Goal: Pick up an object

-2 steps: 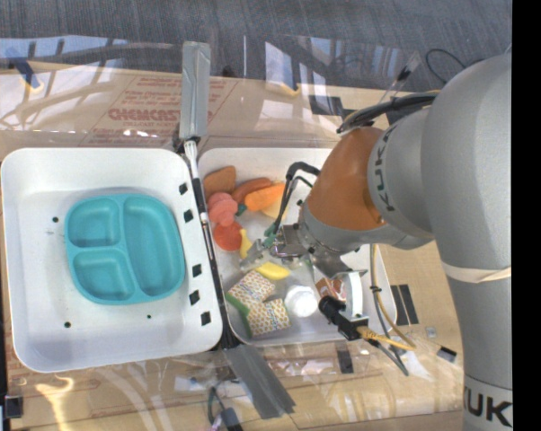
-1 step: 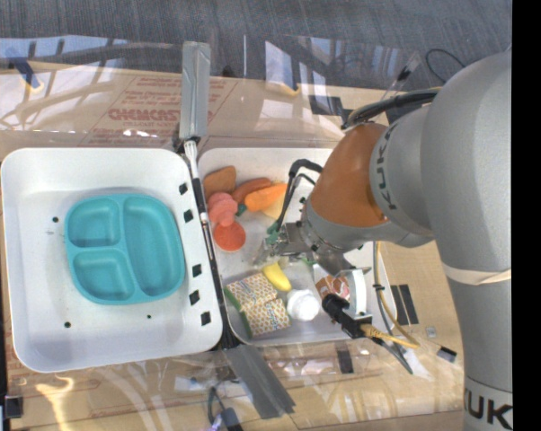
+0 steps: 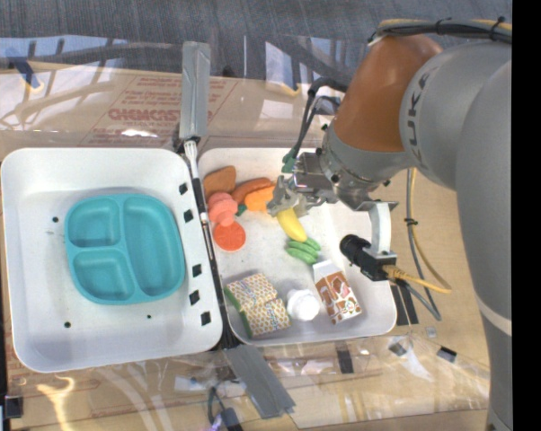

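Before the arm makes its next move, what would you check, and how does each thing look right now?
1. Gripper over the right bin: ok, it hangs above the toy food there.
2. A target under it: ok, the yellow banana lies just below the fingertips.
3. Fingers open or shut: cannot tell, the wrist hides them.
4. Banana between the fingers: cannot tell from this slant.
5. Room around the target: not ok, the carrot and green pea pod lie close by.
6. Left bin undisturbed: ok, the teal divided tray lies flat inside.
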{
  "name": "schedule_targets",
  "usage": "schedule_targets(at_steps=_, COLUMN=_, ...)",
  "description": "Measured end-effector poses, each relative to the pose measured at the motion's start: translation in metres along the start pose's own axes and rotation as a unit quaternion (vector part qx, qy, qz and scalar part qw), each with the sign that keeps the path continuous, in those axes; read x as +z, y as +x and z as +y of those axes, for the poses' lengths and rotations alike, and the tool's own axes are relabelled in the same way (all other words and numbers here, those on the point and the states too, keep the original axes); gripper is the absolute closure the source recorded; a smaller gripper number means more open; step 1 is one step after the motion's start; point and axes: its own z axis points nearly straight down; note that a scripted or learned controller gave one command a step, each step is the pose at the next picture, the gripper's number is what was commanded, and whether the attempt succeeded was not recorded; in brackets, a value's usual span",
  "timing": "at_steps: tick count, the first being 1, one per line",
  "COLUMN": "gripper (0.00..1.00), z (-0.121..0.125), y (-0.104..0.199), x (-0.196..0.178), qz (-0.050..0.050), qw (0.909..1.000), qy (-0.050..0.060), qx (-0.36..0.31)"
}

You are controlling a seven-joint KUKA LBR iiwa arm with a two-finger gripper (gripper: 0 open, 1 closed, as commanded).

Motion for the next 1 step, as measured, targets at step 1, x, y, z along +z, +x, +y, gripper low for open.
schedule_targets(at_steps=1, gripper=1.00, z=-0.0414, y=-0.0175, x=0.0316, qz=0.000, qw=0.9959, qy=0.002, qx=-0.091)
